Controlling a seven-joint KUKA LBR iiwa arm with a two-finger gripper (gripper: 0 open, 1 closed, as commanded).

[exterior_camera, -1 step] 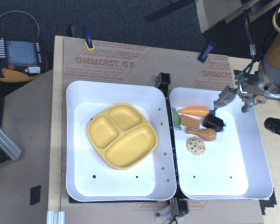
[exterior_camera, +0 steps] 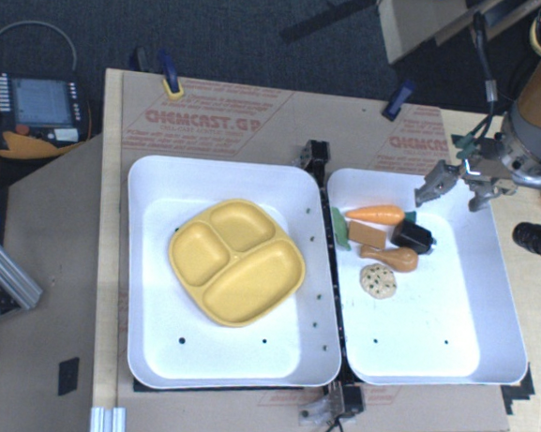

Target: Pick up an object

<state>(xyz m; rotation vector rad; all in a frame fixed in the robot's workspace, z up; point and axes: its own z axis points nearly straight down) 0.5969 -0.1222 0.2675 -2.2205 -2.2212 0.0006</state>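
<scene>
Two fingers of the gripper [exterior_camera: 454, 193] spread wide, holding nothing, above the carrot [exterior_camera: 376, 213]

Teach pendant [exterior_camera: 37, 110] beside bench

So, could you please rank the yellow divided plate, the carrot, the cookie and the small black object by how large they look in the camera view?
1. Yellow divided plate, by far the largest.
2. Carrot.
3. Cookie and small black object: too alike to rank.
</scene>
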